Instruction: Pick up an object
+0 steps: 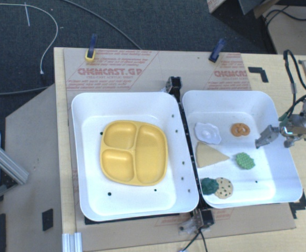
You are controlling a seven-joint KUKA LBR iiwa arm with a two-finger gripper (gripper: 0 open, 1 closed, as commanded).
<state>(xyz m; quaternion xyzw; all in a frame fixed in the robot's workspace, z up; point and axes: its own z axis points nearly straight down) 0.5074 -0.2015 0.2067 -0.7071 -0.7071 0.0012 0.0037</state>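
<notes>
Leftmost, the shallow white plastic bin on the left holds a yellow plastic plate with three compartments, lying flat near the bin's middle. Two blue clamps grip the far edge of the pale wooden bench board, one above each bin.

Next to it, the right-hand shallow white bin touches the first along their shared edge. In its left half lies a small white crinkled piece, and just below that a pale cream wedge shaped like a slice of cheese, its point toward the right. Near the front edge sit a dark green lumpy toy and a round tan cookie with dark spots, touching each other. Further right, a small brown pretzel-shaped toy rests toward the back, and a light green rough-textured lump lies below it, apart from the wedge's tip.

At the right side, the two-finger gripper reaches over the right bin's edge, near the pretzel toy and the light green lump; whether it is spread or pressed together cannot be told, and nothing is visibly caught in it.
</notes>
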